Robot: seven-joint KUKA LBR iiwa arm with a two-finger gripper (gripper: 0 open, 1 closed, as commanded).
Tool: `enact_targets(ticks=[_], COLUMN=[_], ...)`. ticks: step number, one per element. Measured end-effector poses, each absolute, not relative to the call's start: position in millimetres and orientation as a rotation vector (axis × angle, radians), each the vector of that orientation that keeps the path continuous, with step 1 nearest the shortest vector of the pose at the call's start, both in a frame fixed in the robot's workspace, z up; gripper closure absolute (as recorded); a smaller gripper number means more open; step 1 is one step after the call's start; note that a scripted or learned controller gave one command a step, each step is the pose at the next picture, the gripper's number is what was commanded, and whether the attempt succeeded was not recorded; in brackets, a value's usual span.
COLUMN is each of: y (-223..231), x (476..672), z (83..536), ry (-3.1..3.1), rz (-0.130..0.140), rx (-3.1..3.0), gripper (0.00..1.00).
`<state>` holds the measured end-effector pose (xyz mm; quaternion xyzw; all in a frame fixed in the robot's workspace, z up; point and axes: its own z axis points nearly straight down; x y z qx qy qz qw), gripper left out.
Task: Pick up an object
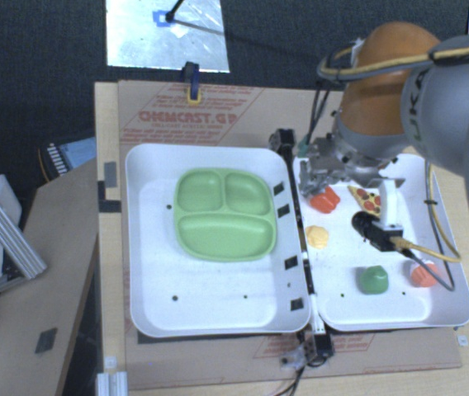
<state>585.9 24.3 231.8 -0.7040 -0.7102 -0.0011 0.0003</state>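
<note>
The gripper [324, 186] hangs low in the right bin [449, 308], near its back left corner, just above the red piece [325, 200]. Whether it is spread or closed I cannot tell, because the wrist covers it; nothing is seen held in it.

The red piece lies close to the left wall of this bin, so I judge it is the target. Behind it to the right is a pizza slice [365, 196], and a yellow piece [318, 237] lies near the left wall toward the front. The green piece [373, 280] and an orange piece [423, 275] are near the front edge. A green tray [223, 214] sits in the middle of the left bin [148, 304].

To do this step well, the gripper should be centred over the red piece and come straight down, keeping clear of the wall and the pizza slice. It should close only when the piece is between the jaws, then lift slowly.
</note>
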Motion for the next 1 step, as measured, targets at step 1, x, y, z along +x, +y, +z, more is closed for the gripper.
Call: enact_targets(ticks=[1], y=[82.1], x=[579.3], z=[238.9], ry=[-2.233], rz=[-0.005], rx=[-2.209], gripper=[1.00])
